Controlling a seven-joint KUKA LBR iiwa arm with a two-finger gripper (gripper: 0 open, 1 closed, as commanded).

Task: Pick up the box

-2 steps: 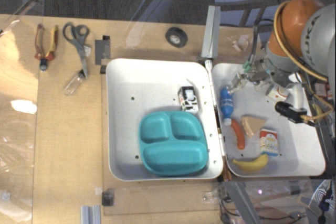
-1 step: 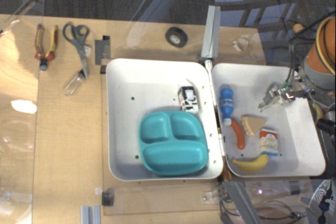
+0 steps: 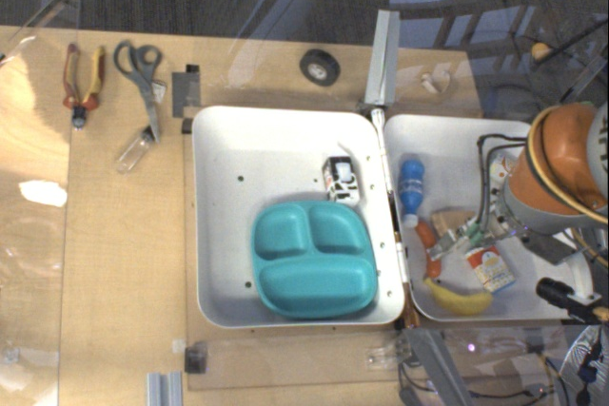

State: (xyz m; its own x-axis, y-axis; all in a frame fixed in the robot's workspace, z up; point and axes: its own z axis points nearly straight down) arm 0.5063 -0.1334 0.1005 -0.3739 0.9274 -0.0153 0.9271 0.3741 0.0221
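With the gripper [image 3: 473, 231], whose state I cannot tell, hanging low in the right bin [image 3: 447, 136] amid clutter, the small box [image 3: 492, 269] lying between it and the banana [image 3: 459, 298] could easily be nudged aside or missed.

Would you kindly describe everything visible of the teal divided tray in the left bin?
The teal three-compartment plastic tray lies flat and upright in the left shallow white bin, toward its lower right. It has rounded corners, two smaller compartments along the top and one wide compartment below, all bare. Its surface looks smooth and matte. A small black-and-white box lies right at its upper right edge; whether they touch is unclear.
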